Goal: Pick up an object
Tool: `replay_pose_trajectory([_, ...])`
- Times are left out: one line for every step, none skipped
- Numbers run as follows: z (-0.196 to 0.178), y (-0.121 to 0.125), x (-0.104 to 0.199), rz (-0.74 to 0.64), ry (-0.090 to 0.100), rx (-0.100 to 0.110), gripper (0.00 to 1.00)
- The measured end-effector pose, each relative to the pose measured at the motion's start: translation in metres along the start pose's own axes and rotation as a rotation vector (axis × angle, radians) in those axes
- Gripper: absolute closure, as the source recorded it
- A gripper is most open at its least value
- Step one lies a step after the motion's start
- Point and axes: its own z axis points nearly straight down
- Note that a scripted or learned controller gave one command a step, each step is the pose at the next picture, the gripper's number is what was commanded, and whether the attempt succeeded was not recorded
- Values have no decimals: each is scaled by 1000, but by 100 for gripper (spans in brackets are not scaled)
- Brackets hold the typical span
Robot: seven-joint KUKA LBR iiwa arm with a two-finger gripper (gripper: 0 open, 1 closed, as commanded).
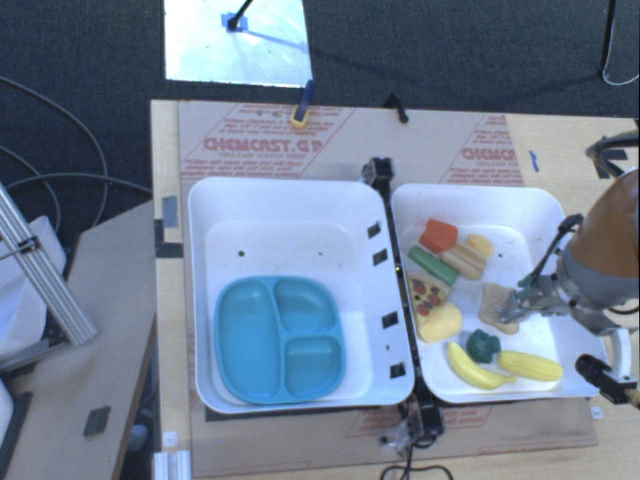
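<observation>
The right bin [545, 208] holds several toy foods. Among them are an orange-red piece [438, 235], a green stick [431, 265], a tan roll [464, 259], a pizza slice [427, 294], a yellow lump [440, 322], a banana [472, 366], a dark green piece [483, 345], a second long yellow piece [531, 366] and a tan slab [492, 304]. My gripper [517, 306] reaches in from the right and sits low at the right edge of the tan slab. Its tip is dark and small against the slab.
The left bin [290, 203] holds a blue divided plate [280, 338]. A ridge with black clips [385, 258] separates the two bins. The arm's orange band [612, 238] hangs over the right bin's right rim. Cardboard [260, 138] lies under the bins.
</observation>
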Motion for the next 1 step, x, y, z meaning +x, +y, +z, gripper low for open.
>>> replay_pose_trajectory([-77, 59, -17, 0, -7, -6, 100])
